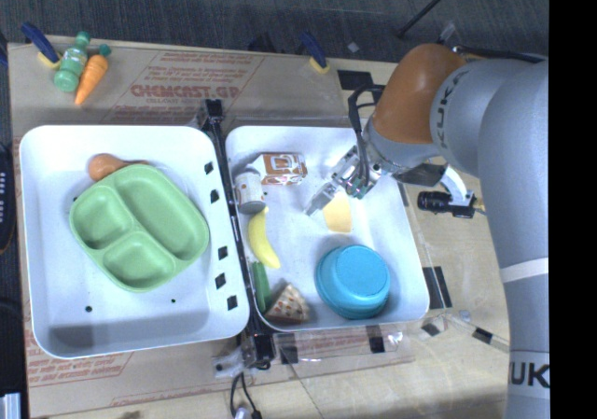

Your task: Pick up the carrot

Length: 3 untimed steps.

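Cardboard sheeting (187,90) covered the bench beneath two shallow white bins, and on it, beyond the left bin's far corner, lay the carrot (90,77), orange with a green top, just beside a small green bottle (69,67). That put it well apart from me, outside both bins. My gripper (338,191) hung over the right bin (403,221), my fingers spread apart and holding nothing, their tips just above a pale yellow wedge (339,215) on the bin floor. Near me in that bin sat a blue bowl (353,280), a banana (260,238), a small printed packet (283,168), a little grey can (248,189), a slim green vegetable (261,286) along the dividing wall and a brownish wedge of food (287,304) at the near edge. Across in the left bin (47,249) rested a green divided plate (138,225), with an orange rounded object (105,165) tucked just behind its far rim.
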Each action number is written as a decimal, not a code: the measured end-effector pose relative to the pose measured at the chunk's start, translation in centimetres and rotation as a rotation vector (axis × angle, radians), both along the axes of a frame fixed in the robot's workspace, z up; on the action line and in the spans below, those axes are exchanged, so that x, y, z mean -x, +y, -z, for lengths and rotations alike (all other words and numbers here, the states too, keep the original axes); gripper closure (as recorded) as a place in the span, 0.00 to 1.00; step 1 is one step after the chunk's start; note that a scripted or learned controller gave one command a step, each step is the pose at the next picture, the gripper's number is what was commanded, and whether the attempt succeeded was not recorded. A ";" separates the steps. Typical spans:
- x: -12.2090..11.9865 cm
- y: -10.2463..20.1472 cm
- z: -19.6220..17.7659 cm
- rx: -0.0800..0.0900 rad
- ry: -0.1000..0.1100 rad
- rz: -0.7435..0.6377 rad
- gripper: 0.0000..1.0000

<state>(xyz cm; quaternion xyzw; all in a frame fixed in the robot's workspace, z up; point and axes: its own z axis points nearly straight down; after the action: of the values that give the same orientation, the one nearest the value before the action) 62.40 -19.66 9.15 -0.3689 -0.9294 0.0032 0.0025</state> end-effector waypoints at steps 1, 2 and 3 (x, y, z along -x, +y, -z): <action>-0.4 -0.1 -1.6 0.006 -0.009 -0.007 1.00; -0.4 -0.1 -1.6 0.007 -0.009 -0.007 0.00; 3.1 6.0 0.1 -0.006 -0.002 0.029 0.00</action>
<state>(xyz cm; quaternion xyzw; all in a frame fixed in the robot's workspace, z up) 59.32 -13.62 9.09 -0.3824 -0.9240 0.0003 0.0028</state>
